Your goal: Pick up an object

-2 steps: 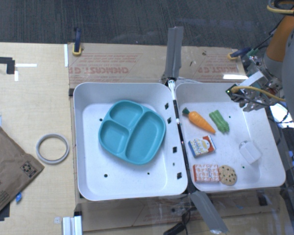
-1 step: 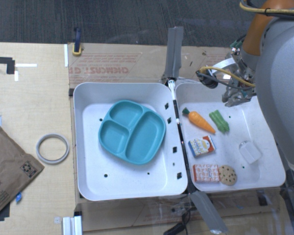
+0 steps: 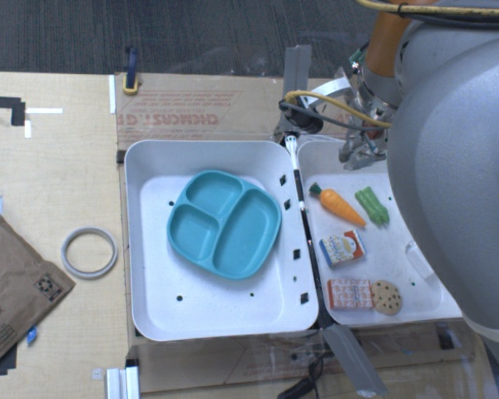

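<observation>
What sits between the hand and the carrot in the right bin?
Nothing visible does. The hand is over the far end of the right bin, and the carrot lies nearer the camera on bare bin floor. The green piece lies beside the carrot, not across the path.

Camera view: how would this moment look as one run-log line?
arm: above right bin far end | gripper: nothing seen held | right bin: carrot, green item, carton, cookie | left bin: blue divided plate
</observation>
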